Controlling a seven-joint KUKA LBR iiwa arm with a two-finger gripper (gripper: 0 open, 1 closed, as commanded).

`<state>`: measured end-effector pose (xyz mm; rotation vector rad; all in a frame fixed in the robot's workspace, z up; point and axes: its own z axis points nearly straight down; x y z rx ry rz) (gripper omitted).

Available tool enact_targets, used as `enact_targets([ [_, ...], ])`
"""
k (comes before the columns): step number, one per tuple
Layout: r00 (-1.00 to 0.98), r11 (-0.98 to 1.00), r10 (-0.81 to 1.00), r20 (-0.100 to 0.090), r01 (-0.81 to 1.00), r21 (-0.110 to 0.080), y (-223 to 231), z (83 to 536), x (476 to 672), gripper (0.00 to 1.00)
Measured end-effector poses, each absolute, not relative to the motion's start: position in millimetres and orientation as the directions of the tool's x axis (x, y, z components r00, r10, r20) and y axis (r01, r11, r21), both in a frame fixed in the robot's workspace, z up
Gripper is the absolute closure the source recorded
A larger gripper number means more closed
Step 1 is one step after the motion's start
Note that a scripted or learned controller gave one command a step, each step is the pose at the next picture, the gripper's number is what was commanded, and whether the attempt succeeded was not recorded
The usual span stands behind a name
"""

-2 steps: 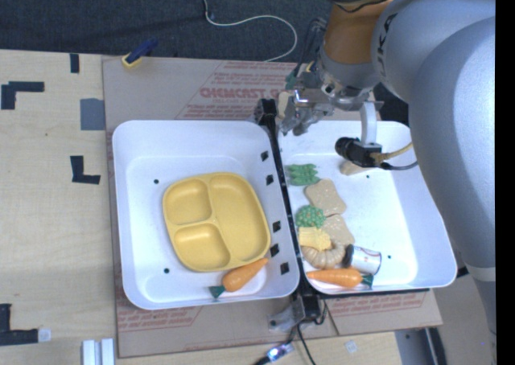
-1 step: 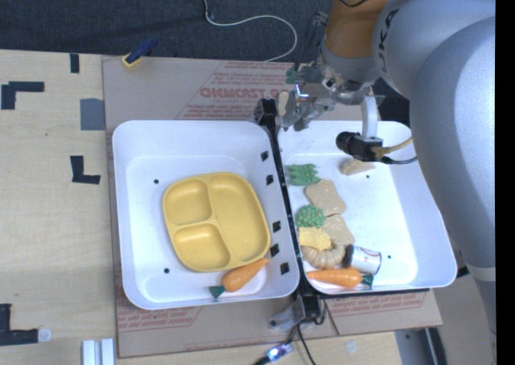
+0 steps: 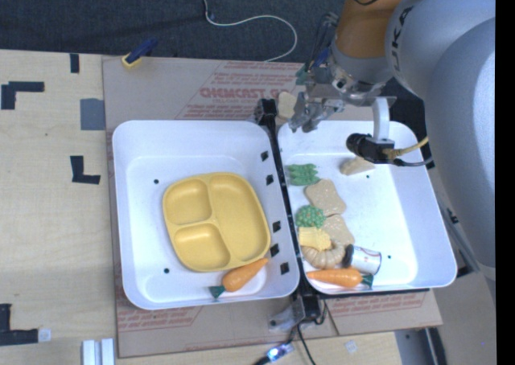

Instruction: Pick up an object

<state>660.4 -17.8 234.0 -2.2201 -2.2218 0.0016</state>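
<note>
Your pick candidates sit in the right bin (image 3: 418, 231), bunched along its left wall: green leafy piece (image 3: 302, 174), beige slice (image 3: 325, 195), broccoli (image 3: 310, 216), yellow corn (image 3: 315, 239), carrot (image 3: 335, 278) at the front, a pale piece (image 3: 353, 166) apart toward the back. The end effector (image 3: 308, 116) hangs above the bin's back-left corner, nothing visibly between its parts; how far it's open you can't tell. The left bin (image 3: 133, 194) holds a yellow divided plate (image 3: 216, 220) and a second carrot (image 3: 242, 274).
</note>
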Motion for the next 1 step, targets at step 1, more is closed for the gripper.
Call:
enact_targets([
  [1, -0.001, 0.001, 1.000, -0.002, 1.000, -0.001, -22.3, 226.4, 670.9, 1.00],
])
